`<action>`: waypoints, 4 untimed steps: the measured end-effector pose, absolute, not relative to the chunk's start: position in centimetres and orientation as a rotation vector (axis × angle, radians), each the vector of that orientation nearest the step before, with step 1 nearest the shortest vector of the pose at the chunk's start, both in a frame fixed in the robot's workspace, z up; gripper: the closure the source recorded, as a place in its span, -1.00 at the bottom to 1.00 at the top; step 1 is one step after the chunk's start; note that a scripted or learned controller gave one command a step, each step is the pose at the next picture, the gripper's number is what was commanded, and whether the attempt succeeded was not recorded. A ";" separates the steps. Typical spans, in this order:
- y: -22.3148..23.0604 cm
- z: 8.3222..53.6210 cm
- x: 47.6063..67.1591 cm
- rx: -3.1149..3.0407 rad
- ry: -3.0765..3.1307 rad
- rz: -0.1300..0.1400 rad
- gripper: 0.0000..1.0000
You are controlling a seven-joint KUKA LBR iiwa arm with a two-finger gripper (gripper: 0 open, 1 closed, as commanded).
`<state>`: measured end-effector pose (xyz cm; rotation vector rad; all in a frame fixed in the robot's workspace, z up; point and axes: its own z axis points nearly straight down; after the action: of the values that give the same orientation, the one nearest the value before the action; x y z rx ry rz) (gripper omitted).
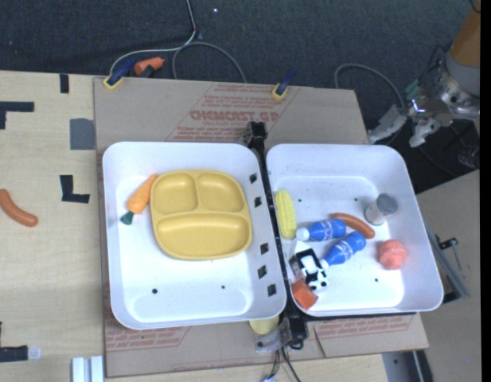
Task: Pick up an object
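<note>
From the camera above the bench, my gripper (418,116) hangs at the far right, outside the right bin (404,165) and just past its far right corner, over dark floor. I cannot tell how my jaws stand; nothing shows between them. Every object lies apart from me, nearer and to my left. Closest in the right bin is a grey can (381,208) by the right wall, with a sausage (352,224) just left of it and a pink ball (392,253) nearer along the same wall. Two blue bottles (334,239) lie at the bin's middle, touching the sausage. A corn cob (285,214) lies along the left wall, and a black and white cow (311,270) sits by the near left corner with an orange piece (304,295) beside it. In the left bin (181,313) a yellow plate (200,213) lies far of centre, a carrot (139,197) touching its left edge. Another sausage (16,208) lies on the bench at far left, well apart from both bins.
</note>
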<state>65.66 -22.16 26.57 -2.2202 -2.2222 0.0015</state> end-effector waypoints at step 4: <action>-13.5 9.1 58.1 -2.221 -2.222 0.000 -1.00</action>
<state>58.06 -13.53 9.07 -2.2213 -2.2219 0.0002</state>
